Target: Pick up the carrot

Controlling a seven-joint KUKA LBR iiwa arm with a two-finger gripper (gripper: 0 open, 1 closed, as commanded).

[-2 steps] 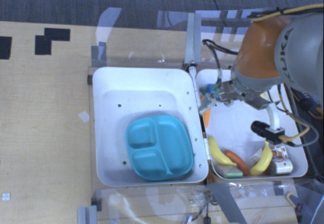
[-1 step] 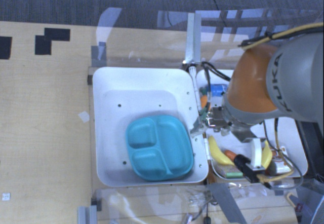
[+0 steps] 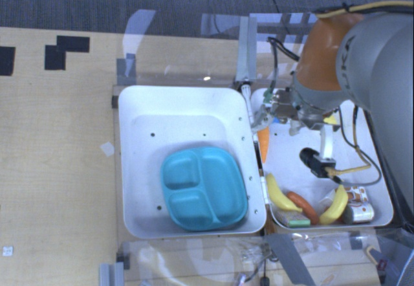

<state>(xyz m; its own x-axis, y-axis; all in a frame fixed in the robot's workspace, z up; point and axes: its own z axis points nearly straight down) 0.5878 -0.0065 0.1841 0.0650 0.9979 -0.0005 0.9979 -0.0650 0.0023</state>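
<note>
The carrot (image 3: pixel 262 145) is a short orange piece lying along the left wall of the right bin (image 3: pixel 381 204), close to the divider between the bins. My gripper (image 3: pixel 265 116) hangs at the far left corner of that bin, directly over the carrot's upper end. The gripper's metal body covers the carrot's tip, so whether they touch is hidden. The grey arm with its orange band reaches in from the right above the bin.
At the right bin's near end lie two yellow bananas (image 3: pixel 279 193) (image 3: pixel 335 206), a red-orange sausage-shaped item (image 3: pixel 303 206), a small green piece (image 3: pixel 297 221) and a can (image 3: pixel 359 208). A blue divided plate (image 3: pixel 204 187) rests in the left bin (image 3: pixel 149 116).
</note>
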